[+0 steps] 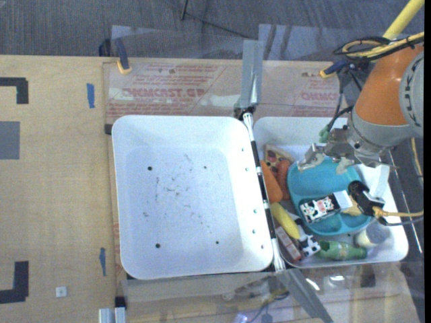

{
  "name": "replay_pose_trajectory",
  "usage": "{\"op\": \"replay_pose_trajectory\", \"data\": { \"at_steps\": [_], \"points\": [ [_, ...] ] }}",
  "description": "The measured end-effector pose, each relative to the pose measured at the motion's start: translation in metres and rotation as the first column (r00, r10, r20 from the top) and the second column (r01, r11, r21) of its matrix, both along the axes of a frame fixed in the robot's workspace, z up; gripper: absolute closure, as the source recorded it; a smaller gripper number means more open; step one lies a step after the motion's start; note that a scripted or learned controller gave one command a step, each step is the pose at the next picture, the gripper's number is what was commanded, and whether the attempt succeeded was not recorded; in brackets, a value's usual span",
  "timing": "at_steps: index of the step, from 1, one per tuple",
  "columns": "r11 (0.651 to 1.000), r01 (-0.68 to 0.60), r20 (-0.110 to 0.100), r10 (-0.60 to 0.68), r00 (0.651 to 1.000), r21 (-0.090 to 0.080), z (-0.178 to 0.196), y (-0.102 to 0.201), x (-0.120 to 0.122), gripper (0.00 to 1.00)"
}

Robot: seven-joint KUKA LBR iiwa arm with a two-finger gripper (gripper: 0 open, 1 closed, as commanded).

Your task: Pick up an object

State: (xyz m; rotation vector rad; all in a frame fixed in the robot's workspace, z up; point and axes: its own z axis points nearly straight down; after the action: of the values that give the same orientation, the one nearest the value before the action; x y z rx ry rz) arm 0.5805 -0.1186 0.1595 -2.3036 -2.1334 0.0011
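Hovering low over the teal bowl (330,204) by the right bin's (397,247) far edge; jaws' (328,155) opening impossible to tell. Could skid off that curved rim into surrounding clutter.

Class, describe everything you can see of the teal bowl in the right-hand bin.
The teal bowl looks like smooth plastic, round and shallow, lying open side up and slightly tilted in the right bin. A small black-and-white patterned item sits inside it. An orange object and a yellow banana-like piece crowd its left edge. The arm's pincer sits over its far rim.
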Motion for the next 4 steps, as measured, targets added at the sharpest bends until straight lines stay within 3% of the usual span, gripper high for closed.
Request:
{"op": "replay_pose_trajectory", "data": {
  "at_steps": [1, 2, 3, 4],
  "points": [
    [0.998, 0.057, 0.034, -0.057, 0.998, -0.007, -0.064, -0.049, -0.040, 0.00],
    [0.961, 0.276, 0.003, -0.276, 0.961, -0.002, -0.031, -0.034, 0.026, 0.00],
    [0.896, 0.444, 0.002, -0.444, 0.896, -0.002, 0.029, 0.022, 0.040, 0.00],
    [0.889, 0.458, 0.002, -0.458, 0.889, -0.002, 0.092, -0.049, 0.077, 0.00]
  ]
}}
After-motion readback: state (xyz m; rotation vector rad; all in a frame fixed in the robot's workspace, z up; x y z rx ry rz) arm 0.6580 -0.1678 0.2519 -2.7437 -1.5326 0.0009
